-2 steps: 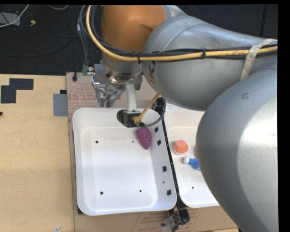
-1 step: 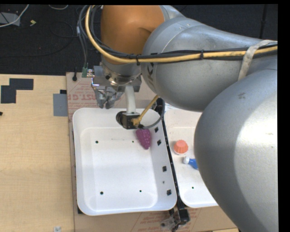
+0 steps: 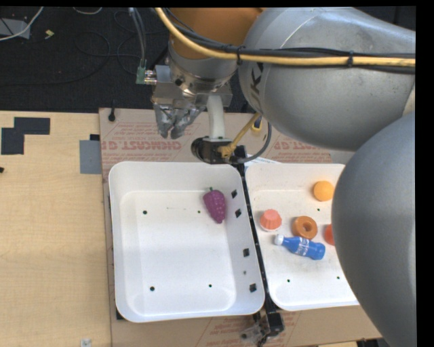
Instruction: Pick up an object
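1. Grapes [image 3: 215, 205], a purple toy bunch, lie in the left bin [image 3: 129, 271] toward its two o'clock corner, close to the divider wall and well apart from the fingers.
2. The fingers [image 3: 175, 125] hang above the cardboard beyond the left bin's far rim, at about twelve o'clock from the grapes; whether they are apart or together I cannot tell, since they blur into one grey cluster, and nothing visible sits between them.
3. Above them the wrist rises into the orange band [image 3: 210, 20], with a yellow cable [image 3: 305, 59] draped across the grey arm [image 3: 339, 88], whose bulk covers the three o'clock side of the view.
4. In the right bin [image 3: 298, 291] a pink cup-like piece [image 3: 270, 219] stands near the divider, an orange ring [image 3: 305, 226] just at its three o'clock, and a blue bottle [image 3: 302, 247] with a white cap lies on its side just below them.
5. An orange ball [image 3: 323, 190] rests toward that bin's far side, at roughly one o'clock from the ring.
6. Both bins sit on a cardboard sheet [image 3: 135, 139] over the pale wooden counter [image 3: 47, 237].
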{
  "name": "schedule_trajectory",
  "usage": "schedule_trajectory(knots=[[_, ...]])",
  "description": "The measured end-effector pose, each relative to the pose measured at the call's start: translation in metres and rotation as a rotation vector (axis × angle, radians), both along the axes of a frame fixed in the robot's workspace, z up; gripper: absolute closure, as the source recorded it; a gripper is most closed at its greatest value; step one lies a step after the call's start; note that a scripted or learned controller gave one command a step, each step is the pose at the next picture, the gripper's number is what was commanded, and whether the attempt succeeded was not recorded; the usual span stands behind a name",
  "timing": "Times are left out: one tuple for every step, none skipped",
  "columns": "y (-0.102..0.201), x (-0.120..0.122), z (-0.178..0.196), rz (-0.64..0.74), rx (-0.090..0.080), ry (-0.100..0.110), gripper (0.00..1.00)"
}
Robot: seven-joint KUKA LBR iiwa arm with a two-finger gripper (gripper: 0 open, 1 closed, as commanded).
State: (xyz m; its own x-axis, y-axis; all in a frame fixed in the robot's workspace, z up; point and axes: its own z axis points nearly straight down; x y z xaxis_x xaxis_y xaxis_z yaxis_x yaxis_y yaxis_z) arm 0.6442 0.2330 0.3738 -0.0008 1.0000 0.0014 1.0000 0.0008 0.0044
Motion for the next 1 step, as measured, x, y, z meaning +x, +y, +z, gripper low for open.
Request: schedule_trajectory(knots=[[0.0105,-0.0720,-0.1037,0.003,-0.006,0.021,1.00]])
